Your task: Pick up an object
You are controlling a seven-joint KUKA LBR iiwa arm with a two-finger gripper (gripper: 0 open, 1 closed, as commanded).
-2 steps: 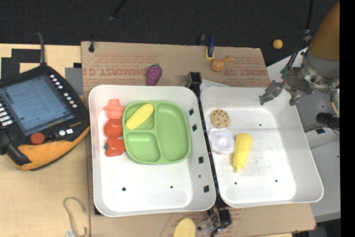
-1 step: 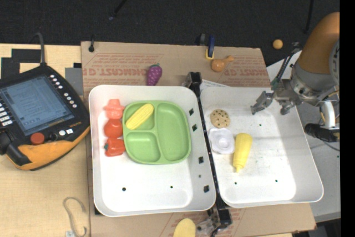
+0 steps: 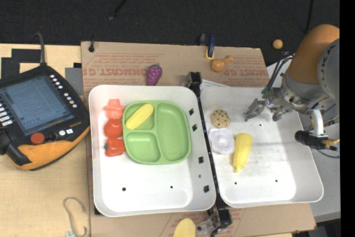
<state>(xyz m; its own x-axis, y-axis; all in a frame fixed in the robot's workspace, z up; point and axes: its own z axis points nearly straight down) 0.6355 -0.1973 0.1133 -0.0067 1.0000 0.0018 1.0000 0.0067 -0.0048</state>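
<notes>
We see the counter [image 3: 33, 197] carrying cardboard [image 3: 166, 64] under two bins [image 3: 144, 197], with a pendant [image 3: 39, 114] at left and a hook [image 3: 75, 213] near.

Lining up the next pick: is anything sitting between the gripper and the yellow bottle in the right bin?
Nothing visible blocks it. The gripper hovers over the right bin's upper part, and bare white floor lies between it and the yellow bottle. The cookie and clear cup sit off to the left of that line.

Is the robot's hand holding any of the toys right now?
No. The hand hangs open above the right bin, with nothing between its fingers; the cookie lies apart.
</notes>
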